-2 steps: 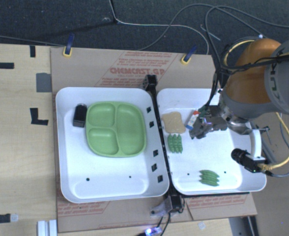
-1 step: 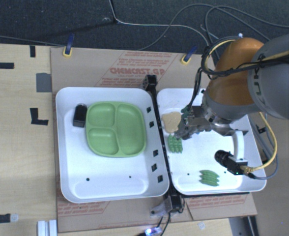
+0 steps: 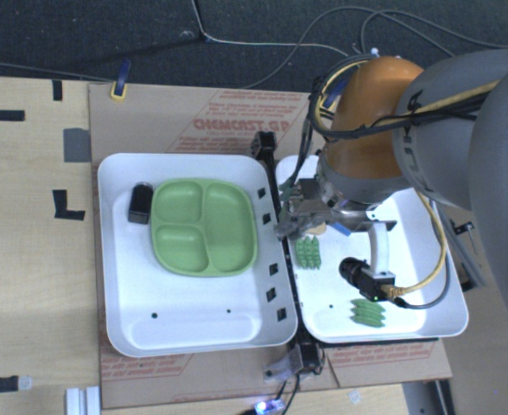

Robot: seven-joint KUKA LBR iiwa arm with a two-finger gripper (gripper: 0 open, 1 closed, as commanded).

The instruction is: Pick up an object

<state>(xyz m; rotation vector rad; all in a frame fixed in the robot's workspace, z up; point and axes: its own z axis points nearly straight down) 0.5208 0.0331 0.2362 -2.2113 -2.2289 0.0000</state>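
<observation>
my arm point(image 3: 409, 128) over right bin point(image 3: 444, 318) | end effector point(image 3: 304, 223) low at its left wall, grip state unreadable | step: reaching | nearest target green ridged piece point(image 3: 308, 252) just below | next: descend, centre on it

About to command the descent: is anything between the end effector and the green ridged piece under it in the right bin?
Nothing visible. The end effector sits just above the green ridged piece beside the right bin's left wall.
</observation>
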